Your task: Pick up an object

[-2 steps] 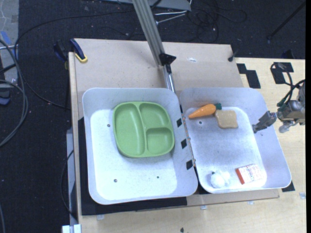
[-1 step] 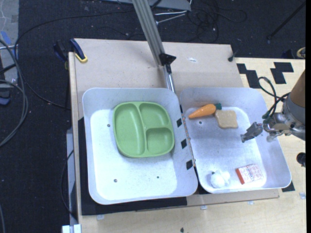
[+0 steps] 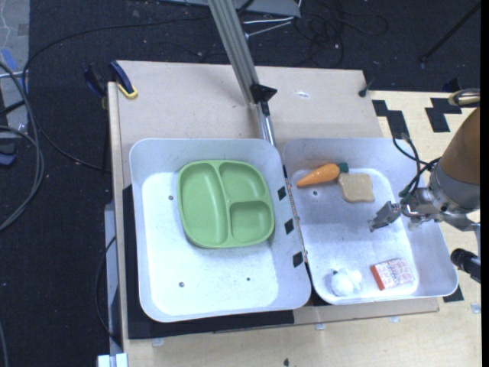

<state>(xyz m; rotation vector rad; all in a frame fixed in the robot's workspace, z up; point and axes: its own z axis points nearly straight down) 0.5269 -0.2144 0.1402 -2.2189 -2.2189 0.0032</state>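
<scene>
Meanwhile, the gripper hung over the right bin holding nothing, its finger spread unclear, with the tan bread slice just up-left of it beside the toy carrot.

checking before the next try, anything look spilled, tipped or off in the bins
Nothing stands out. The green plate lies flat in the left bin; the carrot, tan slice, white lump and red packet lie apart in the right bin.
</scene>
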